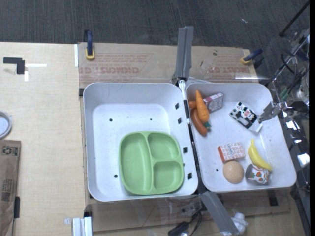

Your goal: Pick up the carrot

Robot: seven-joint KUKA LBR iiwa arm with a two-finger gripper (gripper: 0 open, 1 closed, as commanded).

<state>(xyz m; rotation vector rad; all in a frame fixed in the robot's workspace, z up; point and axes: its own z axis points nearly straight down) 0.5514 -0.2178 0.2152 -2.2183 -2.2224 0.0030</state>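
The orange, tapered plastic carrot lies in the right-hand shallow white bin, up in that bin's ten o'clock corner, close against the wall shared with the left bin. It runs roughly from twelve to six o'clock, and a second orange, sausage-like piece lies touching it on the nine o'clock side, curving down towards six. Just beside the carrot at three o'clock sits a small pink-and-white carton.

Further out in the same bin are a black-and-white patterned box, an orange snack packet, a yellow banana, a tan egg-shaped ball and a small printed cup. The left bin holds a green, three-compartment plastic plate.

The gripper sits near the right bin's three o'clock rim, well apart from the carrot; whether it is spread or closed cannot be told at this blur.

Judging from the layout, the approach is the step in hand. A good grasp probably comes from straight above, closing across the carrot's narrow width, at mid-length, clear of the carton and the bin wall.
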